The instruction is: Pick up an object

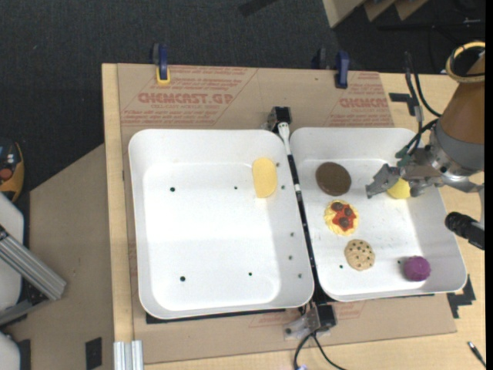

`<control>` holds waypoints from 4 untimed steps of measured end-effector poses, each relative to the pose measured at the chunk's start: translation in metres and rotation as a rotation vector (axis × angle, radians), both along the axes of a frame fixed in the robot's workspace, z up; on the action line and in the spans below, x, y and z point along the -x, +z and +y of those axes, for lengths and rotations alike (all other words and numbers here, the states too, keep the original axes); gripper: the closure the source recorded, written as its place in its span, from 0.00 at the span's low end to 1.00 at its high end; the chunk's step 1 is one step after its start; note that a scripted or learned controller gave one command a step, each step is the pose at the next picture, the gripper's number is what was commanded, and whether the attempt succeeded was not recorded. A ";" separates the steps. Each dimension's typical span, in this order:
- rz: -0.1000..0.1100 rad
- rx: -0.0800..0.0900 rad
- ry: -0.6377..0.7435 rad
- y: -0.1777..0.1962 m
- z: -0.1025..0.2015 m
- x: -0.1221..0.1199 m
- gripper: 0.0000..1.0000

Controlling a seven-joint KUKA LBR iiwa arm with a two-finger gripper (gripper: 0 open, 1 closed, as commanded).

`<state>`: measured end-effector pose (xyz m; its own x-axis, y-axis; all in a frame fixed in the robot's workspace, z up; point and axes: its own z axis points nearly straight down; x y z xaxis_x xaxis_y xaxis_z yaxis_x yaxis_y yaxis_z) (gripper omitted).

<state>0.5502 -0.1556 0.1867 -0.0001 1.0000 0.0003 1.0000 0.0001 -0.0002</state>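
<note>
Where gripper [394,182] meets yellow object [400,190], contact seems unclear.

The bench [123,206] is a pale board with faded red lettering printed along its far part, and it is held at the far edge by two blue clamps [161,60], one nearer the left and one nearer the right. Directly on it sit the left bin [154,284] and the right bin [443,280], side by side and touching along their inner rims. A small black fitting [280,117] sits where the bins meet at the far side, probably a bracket.
</note>
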 end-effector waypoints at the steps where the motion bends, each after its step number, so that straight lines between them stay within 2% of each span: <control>1: 0.006 -0.003 0.001 -0.107 0.052 0.038 0.00; 2: 0.003 -0.002 0.000 -0.102 0.064 0.044 0.00; 3: 0.005 -0.002 -0.001 -0.102 0.063 0.069 0.00; 4: -0.010 0.003 0.002 -0.052 0.057 0.013 0.00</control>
